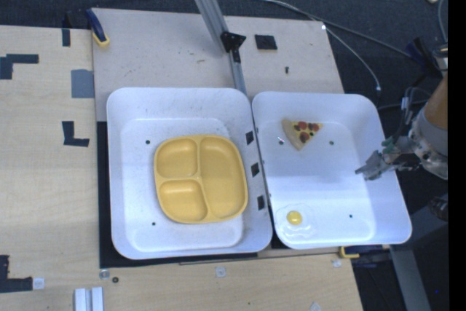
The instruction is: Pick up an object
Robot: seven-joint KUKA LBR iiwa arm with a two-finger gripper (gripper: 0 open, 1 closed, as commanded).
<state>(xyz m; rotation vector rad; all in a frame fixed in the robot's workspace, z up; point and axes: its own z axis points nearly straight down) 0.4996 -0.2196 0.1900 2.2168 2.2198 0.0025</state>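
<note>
Since the gripper is hovering with unreadable jaws, it should be swinging inward over the pizza slice, then descending squarely.

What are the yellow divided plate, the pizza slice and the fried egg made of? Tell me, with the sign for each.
Yellow divided plate: likely moulded plastic, semi-matte; uniform colour, rounded compartment ridges.
Pizza slice: probably toy plastic or rubber; flat colour patches, crisp wedge edges.
Fried egg: probably toy plastic too; glossy white base, evenly yellow domed yolk. Too small to be certain.
</note>
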